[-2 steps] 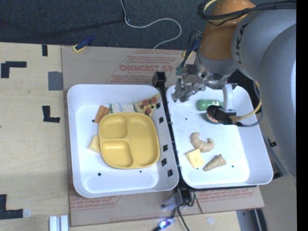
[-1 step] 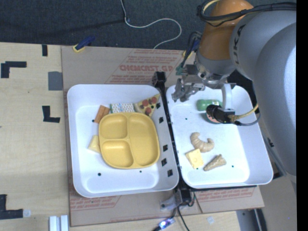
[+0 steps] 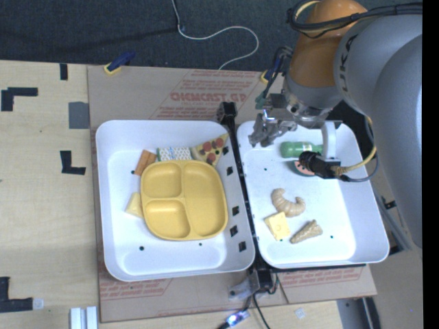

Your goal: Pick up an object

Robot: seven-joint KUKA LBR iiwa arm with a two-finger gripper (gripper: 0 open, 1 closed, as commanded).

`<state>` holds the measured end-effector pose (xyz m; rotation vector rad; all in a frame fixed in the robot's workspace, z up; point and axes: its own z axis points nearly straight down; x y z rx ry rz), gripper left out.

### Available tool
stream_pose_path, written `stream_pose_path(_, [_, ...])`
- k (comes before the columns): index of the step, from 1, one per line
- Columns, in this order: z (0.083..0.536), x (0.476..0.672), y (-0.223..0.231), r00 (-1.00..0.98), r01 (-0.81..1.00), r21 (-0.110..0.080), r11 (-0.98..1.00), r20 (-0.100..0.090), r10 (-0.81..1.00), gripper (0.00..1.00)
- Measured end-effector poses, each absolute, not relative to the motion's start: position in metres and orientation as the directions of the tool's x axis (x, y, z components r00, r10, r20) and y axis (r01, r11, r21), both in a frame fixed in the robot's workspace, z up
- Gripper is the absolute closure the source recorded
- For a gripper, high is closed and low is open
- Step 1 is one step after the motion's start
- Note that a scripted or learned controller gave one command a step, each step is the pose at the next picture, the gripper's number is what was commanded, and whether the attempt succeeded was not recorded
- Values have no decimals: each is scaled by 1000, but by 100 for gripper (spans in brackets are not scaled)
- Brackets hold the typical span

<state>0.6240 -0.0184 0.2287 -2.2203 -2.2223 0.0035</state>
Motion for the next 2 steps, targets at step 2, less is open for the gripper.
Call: stream_pose_path(2, [215,625,-7,-1,1000,-1,1,-1,1000,100])
